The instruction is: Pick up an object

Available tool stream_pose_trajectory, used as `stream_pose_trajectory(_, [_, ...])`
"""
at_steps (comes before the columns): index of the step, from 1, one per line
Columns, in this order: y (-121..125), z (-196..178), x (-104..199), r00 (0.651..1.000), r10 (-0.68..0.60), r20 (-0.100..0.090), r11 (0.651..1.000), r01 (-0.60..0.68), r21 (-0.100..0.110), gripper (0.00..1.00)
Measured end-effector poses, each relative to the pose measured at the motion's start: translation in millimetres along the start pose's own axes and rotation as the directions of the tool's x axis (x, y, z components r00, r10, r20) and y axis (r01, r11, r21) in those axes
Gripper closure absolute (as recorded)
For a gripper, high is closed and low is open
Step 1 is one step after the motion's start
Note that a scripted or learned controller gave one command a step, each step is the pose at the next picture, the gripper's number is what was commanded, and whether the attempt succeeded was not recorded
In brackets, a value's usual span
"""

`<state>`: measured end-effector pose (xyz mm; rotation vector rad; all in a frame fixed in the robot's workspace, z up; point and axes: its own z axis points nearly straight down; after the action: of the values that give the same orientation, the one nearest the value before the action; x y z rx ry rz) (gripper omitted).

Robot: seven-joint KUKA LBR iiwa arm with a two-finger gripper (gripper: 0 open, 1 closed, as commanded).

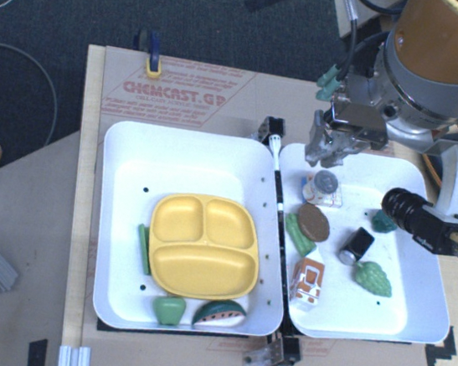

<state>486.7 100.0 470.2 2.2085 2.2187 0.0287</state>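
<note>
I have the tool (328,154) hanging over the back of the right bin (420,327), just above a small round grey-capped object (325,184). From this angle I cannot tell how the tool is set, and nothing shows pinched in it.

That capped piece looks like the nearest candidate. I judge it light and rigid, probably smooth plastic, so likely to squirt out of a pinch taken off-centre; I would take it across its round body, squarely.

Just in front of it lies a brown oval disc (314,223) resting against a green bean-like piece (298,234), and nearer me a small orange-and-white carton (308,282). These crowd the side toward the divider, so a low approach there risks nudging them.

Further right sit a small black block (356,245), a green leafy toy (374,278) and a teal piece (384,223), all well apart from my target.

The left bin (116,204) holds a yellow divided plate (204,245), a watermelon slice toy (220,313) and a green lump (168,309). Both bins rest on the cardboard-covered counter (182,95).
</note>
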Motion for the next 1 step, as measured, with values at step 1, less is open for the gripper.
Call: stream_pose_trajectory(1, [-11.5, 124.4, -28.7, 1.0, 0.009, 0.008, 0.999, -0.009, 0.032, 1.0])
